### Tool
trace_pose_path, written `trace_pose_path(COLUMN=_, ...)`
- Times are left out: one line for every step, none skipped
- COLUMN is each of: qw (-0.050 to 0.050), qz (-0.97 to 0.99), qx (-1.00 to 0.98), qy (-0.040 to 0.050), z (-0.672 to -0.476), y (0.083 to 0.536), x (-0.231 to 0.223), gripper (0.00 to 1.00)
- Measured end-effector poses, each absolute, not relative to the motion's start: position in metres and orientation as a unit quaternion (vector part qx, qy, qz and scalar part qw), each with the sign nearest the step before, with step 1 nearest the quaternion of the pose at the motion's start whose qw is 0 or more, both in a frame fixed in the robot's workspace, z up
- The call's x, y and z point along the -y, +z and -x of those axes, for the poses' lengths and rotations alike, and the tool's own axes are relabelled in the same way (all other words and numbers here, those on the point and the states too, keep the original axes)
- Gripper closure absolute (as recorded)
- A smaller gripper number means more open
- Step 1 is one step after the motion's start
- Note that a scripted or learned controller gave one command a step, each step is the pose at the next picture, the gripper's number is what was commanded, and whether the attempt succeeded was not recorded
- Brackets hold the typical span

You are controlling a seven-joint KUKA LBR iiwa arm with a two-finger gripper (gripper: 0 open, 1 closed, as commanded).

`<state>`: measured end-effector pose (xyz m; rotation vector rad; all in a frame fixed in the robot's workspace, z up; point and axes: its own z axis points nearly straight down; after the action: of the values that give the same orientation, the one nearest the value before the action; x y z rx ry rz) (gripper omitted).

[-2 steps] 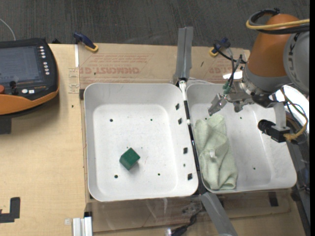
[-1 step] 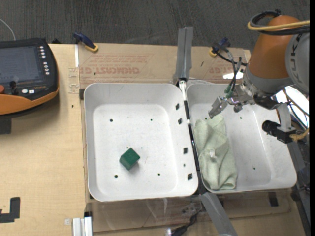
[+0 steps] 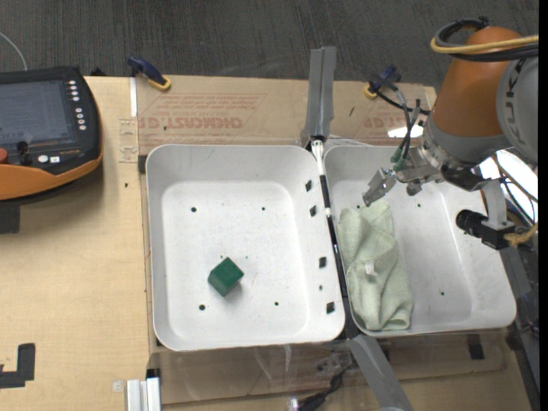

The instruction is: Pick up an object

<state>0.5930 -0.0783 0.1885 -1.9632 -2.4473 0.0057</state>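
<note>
The grey arm with the orange band (image 3: pixel 479 84) is cut off at the right edge, so most of it can't be seen. The two-finger gripper (image 3: pixel 377 188) is small and a bit murky against the white plastic; honestly, how it's set can't be told from this angle, and nothing is seen gripped in it. It is held over the back left part of the right shallow white bin (image 3: pixel 462 311), just above the top end of a pale green crumpled cloth towel (image 3: pixel 375 268), which is laid lengthwise along that bin's left wall. Contact with the cloth can't be made out. A small dark green cube (image 3: pixel 226 276), matte and blocky, is seen in the left white bin (image 3: pixel 171 229), near the front, well apart from the gripper.
</note>
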Motion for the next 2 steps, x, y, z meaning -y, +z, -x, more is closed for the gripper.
trace_pose_path(qw=0.002, qz=0.697, qx=0.717, qy=0.0029, z=-0.557, y=0.188, x=-0.006, gripper=0.00)
trace_pose_path(qw=0.002, qz=0.656, qx=0.755, qy=0.0029, z=-0.521, y=0.188, x=-0.022, gripper=0.00)
